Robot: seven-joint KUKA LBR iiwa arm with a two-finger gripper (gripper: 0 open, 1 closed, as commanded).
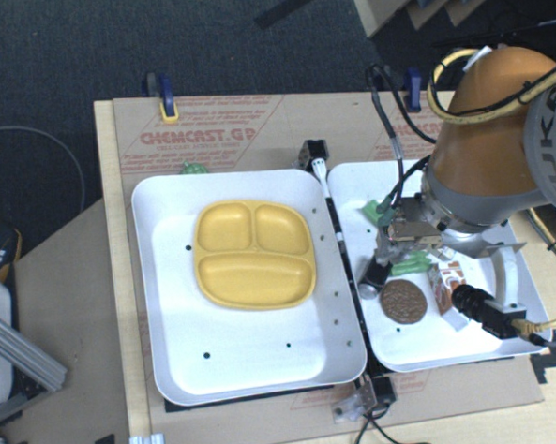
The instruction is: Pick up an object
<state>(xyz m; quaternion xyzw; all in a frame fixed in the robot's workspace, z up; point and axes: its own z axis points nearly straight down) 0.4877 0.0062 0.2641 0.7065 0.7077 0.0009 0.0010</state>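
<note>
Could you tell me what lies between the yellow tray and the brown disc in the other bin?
In the camera view, the two bins' meeting rims lie between the yellow tray and the brown disc.

Dark carpeted floor (52,52) surrounds a brown board (206,127), seemingly clamped (166,96) to the bench.

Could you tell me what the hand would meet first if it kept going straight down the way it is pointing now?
Probably the small dark object beside the brown disc, just under the hand; otherwise the right bin's floor. Depth is unclear.
</note>
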